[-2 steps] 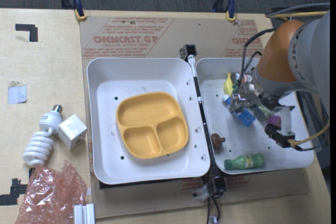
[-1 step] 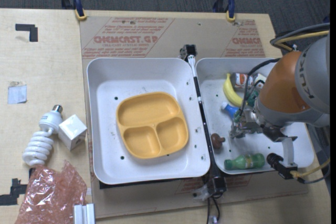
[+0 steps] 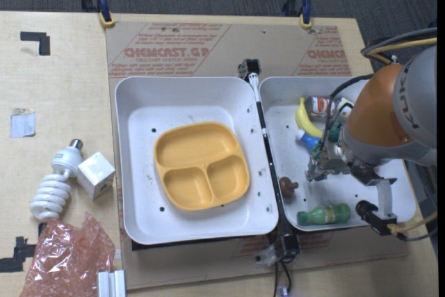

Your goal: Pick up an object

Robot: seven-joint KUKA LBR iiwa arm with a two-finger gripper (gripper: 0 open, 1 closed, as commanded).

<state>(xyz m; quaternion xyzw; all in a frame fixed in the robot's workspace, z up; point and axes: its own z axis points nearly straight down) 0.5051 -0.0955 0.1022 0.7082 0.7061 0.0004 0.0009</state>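
The claw (image 3: 318,170), its opening impossible to tell, hangs mid right bin (image 3: 278,90) between the banana (image 3: 306,119) and bottle (image 3: 323,214), so it may close on nothing.

Two white bins (image 3: 132,149) side by side. One yellow divided tray (image 3: 201,165). One banana (image 3: 306,119), one green bottle (image 3: 324,213), one small brown object (image 3: 287,185). At nine o'clock, off the bins: one spiral light bulb (image 3: 57,182), one white cube (image 3: 96,174), one crumpled pink wrapper (image 3: 66,262).

Bench (image 3: 62,94) bears two bins (image 3: 132,170), bulb (image 3: 54,184), cube (image 3: 96,174)
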